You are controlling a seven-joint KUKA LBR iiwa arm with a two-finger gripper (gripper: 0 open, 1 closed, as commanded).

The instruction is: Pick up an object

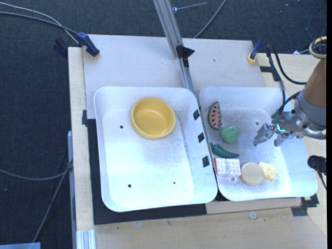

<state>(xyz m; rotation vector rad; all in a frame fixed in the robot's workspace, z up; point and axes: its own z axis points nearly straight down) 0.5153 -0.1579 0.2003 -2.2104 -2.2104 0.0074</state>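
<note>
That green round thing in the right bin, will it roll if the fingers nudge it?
Probably: the green ball looks rounded and sits free on the flat right bin floor. It may bump the watermelon slice beside it. The gripper hovers just to its right.

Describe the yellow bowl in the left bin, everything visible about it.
The yellow bowl is round, plain mustard-yellow, and looks like smooth plastic, with a thick rim and a slightly darker hollow. It stands upright, mouth up, with nothing visible inside it. It rests on the floor of the left bin, in the far half, a little toward the far left corner. Nothing else touches it; the gripper is over the right bin, well away from it.
</note>
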